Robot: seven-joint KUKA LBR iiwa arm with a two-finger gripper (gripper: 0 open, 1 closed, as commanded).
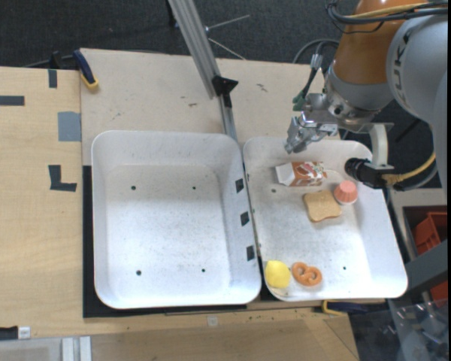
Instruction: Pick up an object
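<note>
Since the pincer (299, 136) hangs over the far edge of the right bin (376, 265), the relation you need to read is how the nearest item sits from it: the red-and-white packet (307, 174) lies just toward the camera from the fingertips, a little to the view's right, with its long axis running roughly across the bin. You have one arm, reaching in from the right, so there is no choice of side. Beyond the packet sit a slice of toast (322, 206) and a small pink cup (346, 192), close together; a yellow lemon (277, 274) and a pretzel (307, 274) lie at the near edge, well apart from the pincer. Whether the pincer is apart or together I cannot tell (the tips are too small and dark); nothing shows between them. The left bin (105, 201) plays no part here.
</note>
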